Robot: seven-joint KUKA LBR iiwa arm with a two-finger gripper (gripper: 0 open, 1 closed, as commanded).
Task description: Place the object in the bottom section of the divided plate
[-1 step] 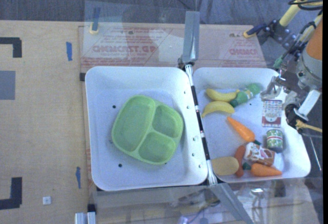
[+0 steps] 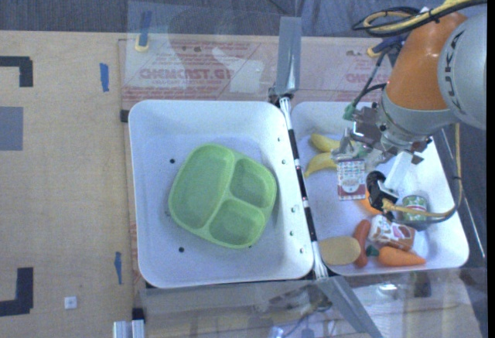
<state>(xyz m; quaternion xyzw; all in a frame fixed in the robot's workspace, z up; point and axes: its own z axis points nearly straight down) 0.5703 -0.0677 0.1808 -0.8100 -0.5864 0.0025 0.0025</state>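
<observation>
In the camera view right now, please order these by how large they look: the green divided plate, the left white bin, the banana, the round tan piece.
1. left white bin
2. green divided plate
3. banana and round tan piece look about alike; I would not rank them.

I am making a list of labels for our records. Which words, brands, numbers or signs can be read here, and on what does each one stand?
Red print on the clear panel behind the bins: blurred, not readable.
Letters on the arm: partly visible, cannot be read for certain.
Label on the small carton: too small.
Label on the can: too small.
</observation>
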